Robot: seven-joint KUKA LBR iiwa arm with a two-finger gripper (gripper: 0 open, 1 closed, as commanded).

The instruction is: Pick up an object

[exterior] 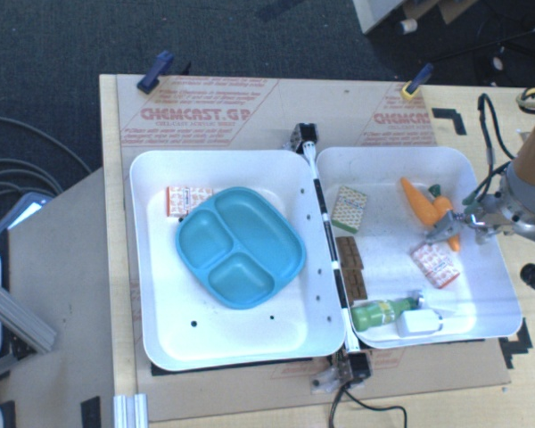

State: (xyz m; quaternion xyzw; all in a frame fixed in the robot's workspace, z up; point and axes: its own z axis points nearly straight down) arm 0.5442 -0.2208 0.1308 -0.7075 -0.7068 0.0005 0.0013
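Observation:
My gripper (449, 228) reaches into the right bin (481, 279) from the right edge, low over its upper right part. Its tip is at the lower end of an orange carrot with a green top (421, 200), and whether it touches the carrot is unclear. Just below the gripper lies a red and white packet (435, 265). A pale green packet (349, 209) and a brown bar (349, 267) lie along the bin's left side. Near the front wall, a green bottle (381, 313) lies beside a white object (419, 323).
The left bin (152, 283) holds a blue divided plate (239, 246) and a small red and white packet (186, 200) at its upper left. A ridge with black clamps (305, 135) separates the bins. Cables run past the right bin's far right corner.

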